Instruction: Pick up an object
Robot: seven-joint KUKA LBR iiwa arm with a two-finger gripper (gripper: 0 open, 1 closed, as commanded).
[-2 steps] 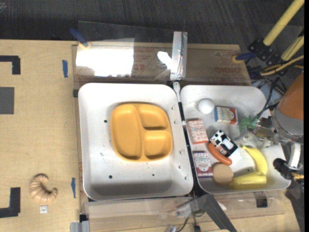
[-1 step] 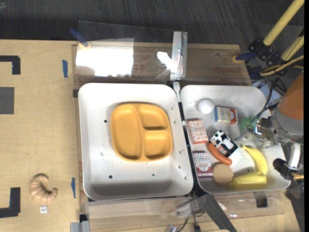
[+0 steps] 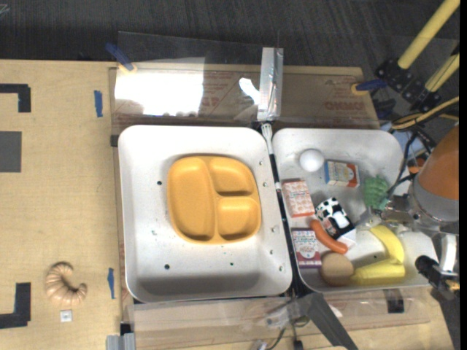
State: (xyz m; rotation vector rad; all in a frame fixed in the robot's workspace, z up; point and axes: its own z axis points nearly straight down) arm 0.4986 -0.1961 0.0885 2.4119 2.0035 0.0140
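In the right bin point(image 3: 365, 146), the banana point(image 3: 389, 245) lies just beside my tool point(image 3: 398, 214), on the view's lower side, long axis slanting; my tool seems partly hidden, so released or clenched I cannot tell

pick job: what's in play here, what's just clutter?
In play, right bin: white ball, carton, green toy, cow toy, carrot, banana.
Lying about: yellow divided plate in left bin; tan curled toy on bench.
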